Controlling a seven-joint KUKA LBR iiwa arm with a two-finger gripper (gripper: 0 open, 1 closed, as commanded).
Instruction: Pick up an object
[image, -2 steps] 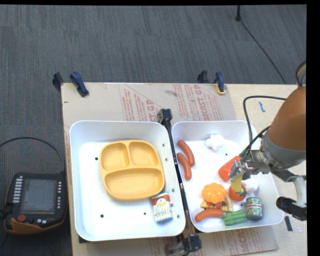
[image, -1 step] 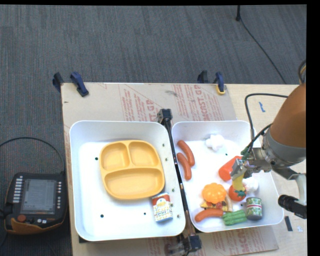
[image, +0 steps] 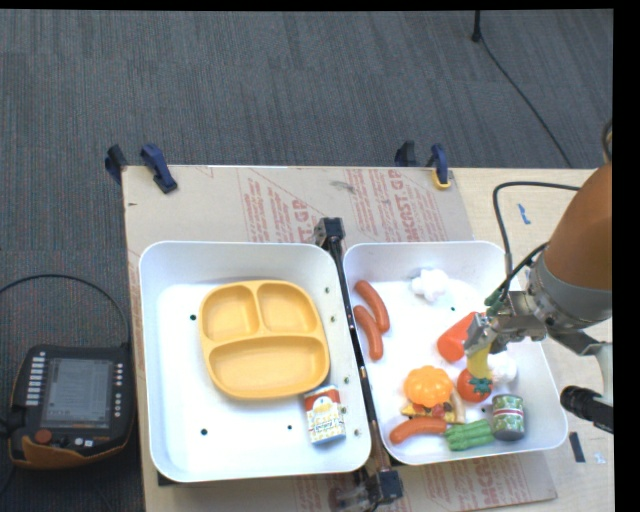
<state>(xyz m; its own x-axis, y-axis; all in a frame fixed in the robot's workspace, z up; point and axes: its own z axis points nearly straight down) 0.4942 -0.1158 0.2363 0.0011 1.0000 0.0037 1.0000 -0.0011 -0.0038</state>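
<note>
Over the right bin's (image: 400, 262) right edge, my gripper (image: 482, 352) is hovering by the tomato (image: 472, 385); finger state I cannot tell, nothing lifted yet.

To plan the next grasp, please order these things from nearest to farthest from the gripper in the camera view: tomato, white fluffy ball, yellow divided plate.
From the gripper:
1. tomato, right bin, just below it.
2. white fluffy ball, right bin, upper part.
3. yellow divided plate, left bin.

Divided plate (image: 265, 340) in left bin (image: 160, 300); sausages (image: 370, 318) in right bin (image: 480, 255).
</note>
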